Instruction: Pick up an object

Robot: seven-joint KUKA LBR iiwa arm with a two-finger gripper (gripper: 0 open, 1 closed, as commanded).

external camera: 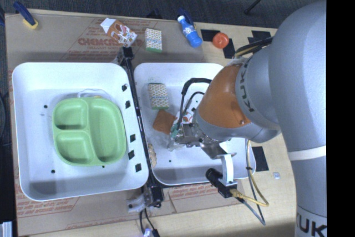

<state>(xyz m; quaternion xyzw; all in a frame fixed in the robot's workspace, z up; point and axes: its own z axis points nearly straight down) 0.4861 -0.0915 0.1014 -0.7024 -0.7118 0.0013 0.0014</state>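
Two white bins on a brown cardboard bench top printed with faded red lettering. Pale green divided tray in the left bin. In the right bin — a small box with a green-and-cream check pattern and a rust-brown block. Grey arm with an orange band. Beyond the bins — a blue bottle with a white cap, an orange-red ball, a second checked box, a blue-and-yellow clamp.
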